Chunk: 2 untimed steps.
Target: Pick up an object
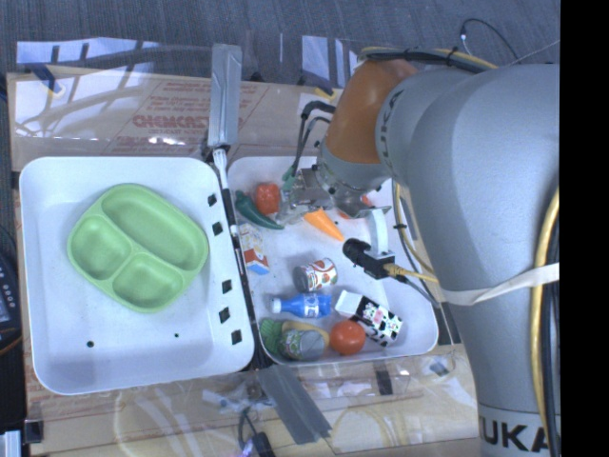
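**Reaching into the right bin's far end**

My end effector [306, 196] was low in the right bin [419, 336], at its far end, with my wrist and orange band [366, 112] covering most of it. I could not tell its state from this view, and nothing showed in its grip. I judged the step as the approach, with no pick yet made.

The likeliest targets lay just beside it: a tomato [267, 197] on a green leaf [255, 211] to one side, and a carrot [323, 223] just below. Further along the bin sat a can [316, 274], a blue bottle [304, 306], a cow-print carton [374, 316], a second tomato [347, 337] and a green packet [293, 340].

The next move, as I judged it, called for settling on one piece and centring over it before closing, since the tomato, leaf and carrot crowded together.

Room was tight there: the bin's far wall and the divider [231, 246] between bins stood close. The middle of the bin floor was more open. The left bin [48, 350] held a green plate [138, 247], well apart.
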Each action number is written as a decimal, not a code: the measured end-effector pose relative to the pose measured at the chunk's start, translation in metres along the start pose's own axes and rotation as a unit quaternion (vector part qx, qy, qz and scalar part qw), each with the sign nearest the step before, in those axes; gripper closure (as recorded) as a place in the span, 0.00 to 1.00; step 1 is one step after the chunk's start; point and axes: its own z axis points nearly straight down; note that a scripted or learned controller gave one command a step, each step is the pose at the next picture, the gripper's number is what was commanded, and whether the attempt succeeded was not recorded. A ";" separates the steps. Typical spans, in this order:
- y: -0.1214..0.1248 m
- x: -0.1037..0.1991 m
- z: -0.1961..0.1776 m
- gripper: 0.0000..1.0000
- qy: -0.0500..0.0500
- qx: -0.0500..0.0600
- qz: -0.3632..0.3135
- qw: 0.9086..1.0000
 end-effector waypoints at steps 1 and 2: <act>0.017 -0.100 -0.076 1.00 -0.001 -0.006 0.122 0.992; 0.017 -0.099 -0.076 0.00 0.000 -0.005 0.122 0.993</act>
